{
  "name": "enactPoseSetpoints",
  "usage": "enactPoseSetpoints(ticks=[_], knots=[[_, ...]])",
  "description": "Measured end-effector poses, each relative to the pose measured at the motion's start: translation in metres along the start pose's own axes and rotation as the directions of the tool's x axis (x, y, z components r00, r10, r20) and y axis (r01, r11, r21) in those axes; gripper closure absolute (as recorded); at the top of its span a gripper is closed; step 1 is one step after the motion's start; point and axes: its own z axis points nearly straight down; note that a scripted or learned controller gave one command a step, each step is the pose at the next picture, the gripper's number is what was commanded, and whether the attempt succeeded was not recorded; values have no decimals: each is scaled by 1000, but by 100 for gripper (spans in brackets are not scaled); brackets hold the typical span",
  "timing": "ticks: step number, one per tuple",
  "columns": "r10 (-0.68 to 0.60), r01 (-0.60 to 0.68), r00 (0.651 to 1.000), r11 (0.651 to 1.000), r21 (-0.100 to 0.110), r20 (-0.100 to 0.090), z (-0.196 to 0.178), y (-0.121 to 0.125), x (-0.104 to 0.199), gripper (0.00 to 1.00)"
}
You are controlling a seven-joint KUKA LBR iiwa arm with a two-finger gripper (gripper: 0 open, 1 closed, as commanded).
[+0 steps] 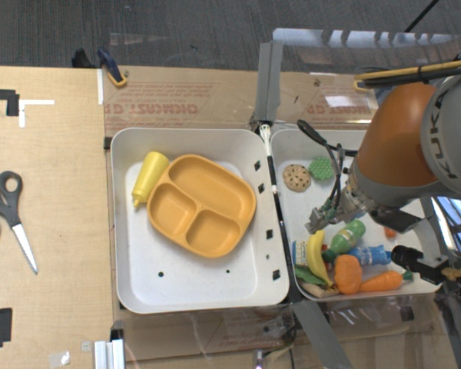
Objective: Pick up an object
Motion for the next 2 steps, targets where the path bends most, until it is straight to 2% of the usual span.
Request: enactPoseSetpoints(ticks=[1,2], knots=[[218,-218,976,976,3,1,-79,18,-15,100],[218,-218,976,976,3,1,-78,18,-15,0]])
